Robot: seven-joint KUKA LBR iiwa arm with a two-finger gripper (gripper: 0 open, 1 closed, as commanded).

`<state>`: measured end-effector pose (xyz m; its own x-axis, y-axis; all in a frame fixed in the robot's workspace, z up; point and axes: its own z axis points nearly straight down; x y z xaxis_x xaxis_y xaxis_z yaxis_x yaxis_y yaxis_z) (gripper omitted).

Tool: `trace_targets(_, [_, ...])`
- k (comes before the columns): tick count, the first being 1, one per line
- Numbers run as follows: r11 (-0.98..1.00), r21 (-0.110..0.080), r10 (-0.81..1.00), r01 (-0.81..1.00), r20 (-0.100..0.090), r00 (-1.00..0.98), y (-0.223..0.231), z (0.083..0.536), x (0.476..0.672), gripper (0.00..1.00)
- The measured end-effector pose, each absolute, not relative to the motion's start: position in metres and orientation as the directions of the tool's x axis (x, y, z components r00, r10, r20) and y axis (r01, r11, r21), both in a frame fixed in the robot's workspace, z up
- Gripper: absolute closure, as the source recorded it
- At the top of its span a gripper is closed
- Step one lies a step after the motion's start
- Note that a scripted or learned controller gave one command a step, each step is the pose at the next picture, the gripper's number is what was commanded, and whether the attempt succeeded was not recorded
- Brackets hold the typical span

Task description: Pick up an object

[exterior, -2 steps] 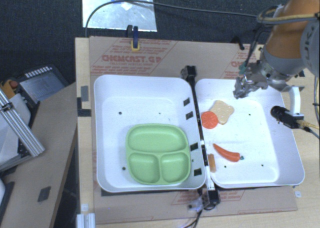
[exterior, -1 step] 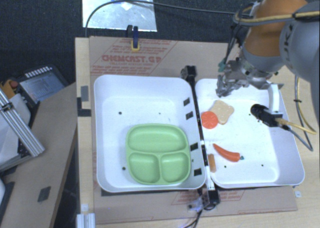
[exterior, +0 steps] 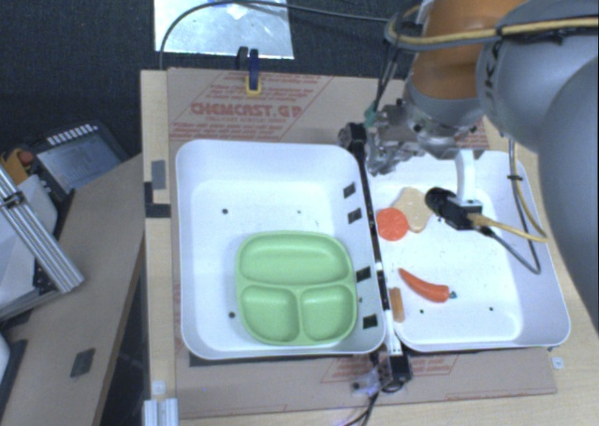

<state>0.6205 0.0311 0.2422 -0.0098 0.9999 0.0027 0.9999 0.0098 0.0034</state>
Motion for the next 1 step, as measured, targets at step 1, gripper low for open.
trace_targets(1, [0.009, 0.002, 1.000, 1.000, 0.002, -0.009, 0.0808, 0.2259, 0.6301, 1.00])
